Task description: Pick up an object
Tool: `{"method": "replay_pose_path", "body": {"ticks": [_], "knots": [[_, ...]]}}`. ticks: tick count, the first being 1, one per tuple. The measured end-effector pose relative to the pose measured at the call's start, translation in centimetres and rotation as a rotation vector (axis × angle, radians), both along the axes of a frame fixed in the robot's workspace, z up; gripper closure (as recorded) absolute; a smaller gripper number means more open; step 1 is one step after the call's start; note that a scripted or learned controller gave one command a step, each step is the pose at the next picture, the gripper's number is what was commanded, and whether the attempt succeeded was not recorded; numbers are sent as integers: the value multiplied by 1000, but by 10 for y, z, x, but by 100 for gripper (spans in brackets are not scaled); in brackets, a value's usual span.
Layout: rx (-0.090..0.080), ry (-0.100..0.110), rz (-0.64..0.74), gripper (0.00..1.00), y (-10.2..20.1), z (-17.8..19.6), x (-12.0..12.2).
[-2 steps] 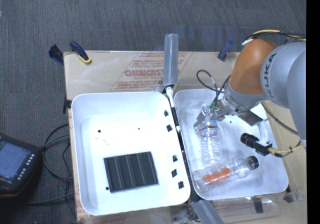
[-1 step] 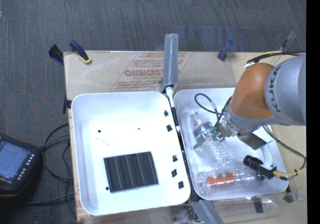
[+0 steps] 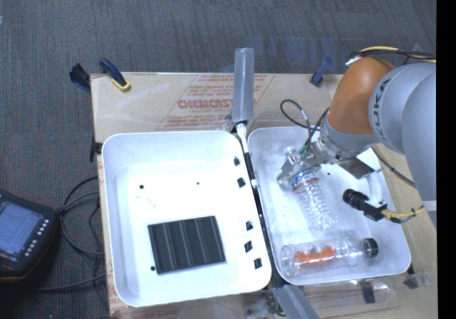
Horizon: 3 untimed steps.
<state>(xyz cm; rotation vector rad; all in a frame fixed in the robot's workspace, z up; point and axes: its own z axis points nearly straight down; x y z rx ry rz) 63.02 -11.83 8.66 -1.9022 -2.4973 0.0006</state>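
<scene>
Over the right bin (image 3: 267,143), the gripper (image 3: 294,170) is hanging low at the top end of a crumpled clear bottle (image 3: 315,205), touching or nearly touching it; whether it is clamping anything cannot be told. That bottle is lying slantwise mid-bin. It is looking light, thin-walled, slick and springy, and likely buckling under a squeeze, so the stiffer neck or cap end is looking like the better hold. A second clear bottle (image 3: 324,254) with something orange inside is lying along the near wall, less crushed and probably rolling easily. Further out, a dark ribbed panel (image 3: 187,243) is lying flat in the left bin (image 3: 128,168), too flat for an easy pinch.
</scene>
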Motion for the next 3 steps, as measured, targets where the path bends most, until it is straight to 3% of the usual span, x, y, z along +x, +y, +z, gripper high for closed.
{"method": "replay_pose_path", "body": {"ticks": [1,2,3], "knots": [[1,1,43,0,-10,0,-31],[2,2,37,100,-11,9,-31],[0,-2,301,100,20,196,-44]]}}
